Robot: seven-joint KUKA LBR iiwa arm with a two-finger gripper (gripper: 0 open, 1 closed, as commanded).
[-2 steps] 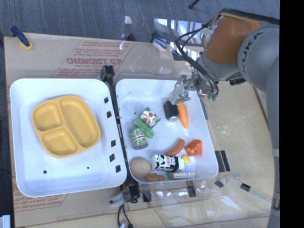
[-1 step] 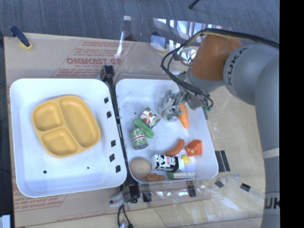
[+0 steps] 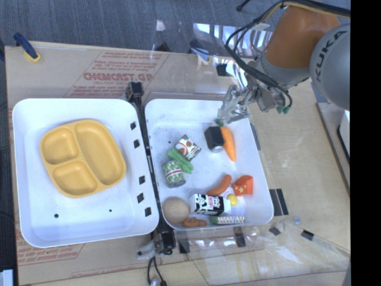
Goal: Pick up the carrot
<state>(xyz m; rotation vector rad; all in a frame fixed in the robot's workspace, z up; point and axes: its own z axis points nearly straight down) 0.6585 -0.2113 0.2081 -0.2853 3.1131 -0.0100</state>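
Left bin (image 3: 24, 159): yellow three-compartment tray (image 3: 82, 157), lying flat. Right bin (image 3: 156, 115), left to right: green can (image 3: 174, 173) beside a green pod (image 3: 180, 159) and a small carton (image 3: 188, 147); tan ball (image 3: 175, 210) near the front wall with a sausage (image 3: 194, 222) just beside it; milk carton (image 3: 208, 204); black block (image 3: 214, 138). Carrot (image 3: 228, 143) lies touching the block's right side, tip pointing toward the front, green end toward the rear. Red pepper (image 3: 242, 185) sits further forward. Gripper (image 3: 229, 113) hangs just above the carrot's green end; fingers open or closed: cannot tell. Carrot is not lifted.
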